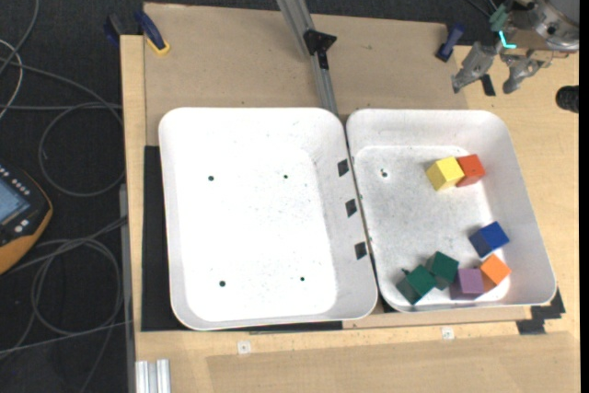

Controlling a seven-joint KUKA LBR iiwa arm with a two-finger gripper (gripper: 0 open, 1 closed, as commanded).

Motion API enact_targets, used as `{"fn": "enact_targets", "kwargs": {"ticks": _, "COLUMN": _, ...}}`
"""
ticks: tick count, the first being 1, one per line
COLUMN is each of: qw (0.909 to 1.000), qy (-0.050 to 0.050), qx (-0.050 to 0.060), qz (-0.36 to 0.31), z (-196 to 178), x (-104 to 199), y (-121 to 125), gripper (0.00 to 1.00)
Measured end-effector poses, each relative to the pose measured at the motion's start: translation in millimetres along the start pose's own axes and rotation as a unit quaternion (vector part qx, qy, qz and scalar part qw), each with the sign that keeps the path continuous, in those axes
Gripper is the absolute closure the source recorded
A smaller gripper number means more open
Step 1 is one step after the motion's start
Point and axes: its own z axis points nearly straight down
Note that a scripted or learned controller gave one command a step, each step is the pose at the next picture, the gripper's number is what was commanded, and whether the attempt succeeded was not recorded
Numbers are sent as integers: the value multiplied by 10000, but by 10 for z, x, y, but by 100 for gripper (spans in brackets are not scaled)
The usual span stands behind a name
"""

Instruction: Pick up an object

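The right bin (515, 163) holds several small blocks. A yellow block (444, 172) and a red-orange block (470, 167) sit side by side near its back. A blue block (489, 237), an orange block (495, 269), a purple block (470, 282) and two dark green blocks (431, 275) cluster at its front right. My gripper (488, 78) hangs above the bench behind the right bin's back edge, fingers spread apart with nothing between them.
The left bin (184, 198) lies beside the right one. A slanted metal pole (293, 5) crosses the bench behind the bins. Blue clamps (152, 32) sit at the bench's back corners. Cables lie on the floor at left.
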Motion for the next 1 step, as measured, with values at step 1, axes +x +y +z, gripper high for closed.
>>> {"fn": "enact_targets", "kwargs": {"ticks": 1, "qw": 10000, "qy": 8, "qx": 30, "qz": 10, "z": 628, "x": -12, "y": -32, "gripper": 0}}
